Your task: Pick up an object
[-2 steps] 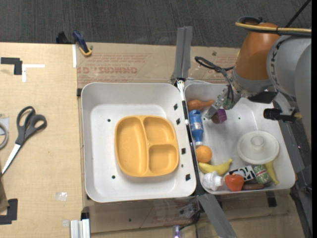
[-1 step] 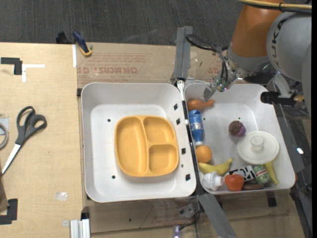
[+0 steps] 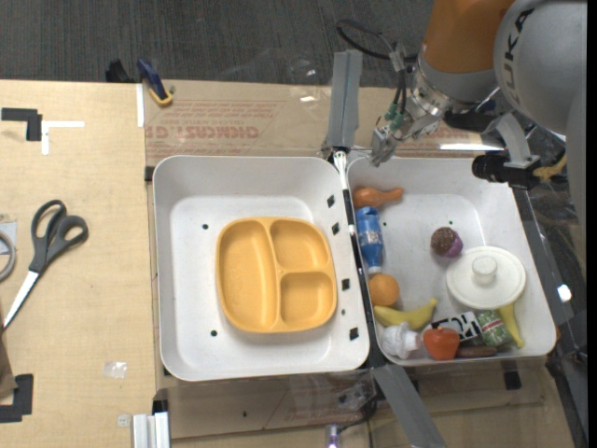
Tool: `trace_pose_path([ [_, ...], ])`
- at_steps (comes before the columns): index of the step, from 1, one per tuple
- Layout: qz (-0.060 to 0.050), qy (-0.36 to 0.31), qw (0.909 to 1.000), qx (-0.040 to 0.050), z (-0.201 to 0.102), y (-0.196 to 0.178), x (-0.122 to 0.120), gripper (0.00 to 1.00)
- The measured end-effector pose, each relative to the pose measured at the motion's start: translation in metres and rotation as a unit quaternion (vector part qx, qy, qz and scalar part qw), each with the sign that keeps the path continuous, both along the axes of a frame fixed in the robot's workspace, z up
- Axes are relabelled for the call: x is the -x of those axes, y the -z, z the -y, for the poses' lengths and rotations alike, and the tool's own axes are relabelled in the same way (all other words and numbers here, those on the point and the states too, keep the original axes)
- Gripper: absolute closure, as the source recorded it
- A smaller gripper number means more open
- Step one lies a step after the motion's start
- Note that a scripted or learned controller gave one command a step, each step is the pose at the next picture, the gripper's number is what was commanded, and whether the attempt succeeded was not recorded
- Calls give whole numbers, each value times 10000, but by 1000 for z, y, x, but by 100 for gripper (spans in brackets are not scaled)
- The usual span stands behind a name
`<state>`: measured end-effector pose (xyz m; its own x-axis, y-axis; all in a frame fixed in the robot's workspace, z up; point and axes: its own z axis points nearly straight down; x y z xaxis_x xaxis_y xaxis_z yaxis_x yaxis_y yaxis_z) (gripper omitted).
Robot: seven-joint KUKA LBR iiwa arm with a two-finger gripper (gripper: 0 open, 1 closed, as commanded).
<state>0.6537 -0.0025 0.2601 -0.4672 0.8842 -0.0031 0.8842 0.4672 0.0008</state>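
Objects for picking lie in the right-hand shallow white plastic bin (image 3: 499,189), mostly along its left wall and near edge. Clock directions below take that bin's centre as the dial.

At eleven o'clock rests a small orange, carrot-shaped toy (image 3: 378,195). Below it, around nine, lies a blue-labelled plastic bottle (image 3: 369,238) on its side, then a round orange fruit (image 3: 383,290) and a curved yellow banana (image 3: 407,315) at seven. At six sit a crumpled white piece (image 3: 397,343) and a glossy red tomato-like ball (image 3: 441,343). A smooth white round lid with a knob (image 3: 484,277) sits at four, with a small purple ball (image 3: 446,243) near the centre.

The left-hand white bin (image 3: 177,250) holds a yellow three-compartment plastic plate (image 3: 276,273). Black-handled scissors (image 3: 42,245) lie on the wooden bench, well apart at nine.

The grey arm's two-finger gripper (image 3: 384,147) hangs above the right bin's far-left corner, at eleven. It holds nothing; whether its fingers are apart or together cannot be told, since they look small and blurred.

Judging by this, the approach step is in hand. The next move likely calls for a descent over one object, perhaps the nearby carrot-shaped toy, whose tapered, smooth form may slip.
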Motion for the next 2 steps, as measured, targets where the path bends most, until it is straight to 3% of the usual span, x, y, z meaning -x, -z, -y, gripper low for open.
trace_pose_path([
  [1,2,-1325,9912,3,26,-75,31,100],
  [2,10,-1335,9910,15,26,-84,30,100],
])
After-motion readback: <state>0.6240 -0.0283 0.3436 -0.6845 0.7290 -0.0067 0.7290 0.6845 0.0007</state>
